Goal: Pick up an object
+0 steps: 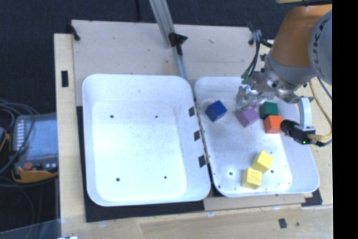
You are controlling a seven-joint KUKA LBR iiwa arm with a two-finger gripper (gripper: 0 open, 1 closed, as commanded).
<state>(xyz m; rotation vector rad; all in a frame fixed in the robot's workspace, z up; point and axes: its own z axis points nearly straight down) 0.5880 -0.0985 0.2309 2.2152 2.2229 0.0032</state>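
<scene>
In the right bin (302, 173) lie several small blocks: a blue cube (216, 111), a purple block (246, 116), a green block (269, 108), an orange-red block (272, 123) and two yellow cubes (263, 161) (251, 178). My gripper (246, 99) hangs low over the bin's upper middle, directly above the purple block and just left of the green one. The purple block sits at the gripper's tip, partly covered by it. The grey wrist and orange band (296, 36) rise to the upper right.
The left bin (89, 120) lies beside the right one, with a divider edge (198, 137) between them. A slanted aluminium post (159, 3) stands behind the bins. Cables and a black connector (296, 130) hang by the orange-red block. A pendant (36, 145) rests at far left.
</scene>
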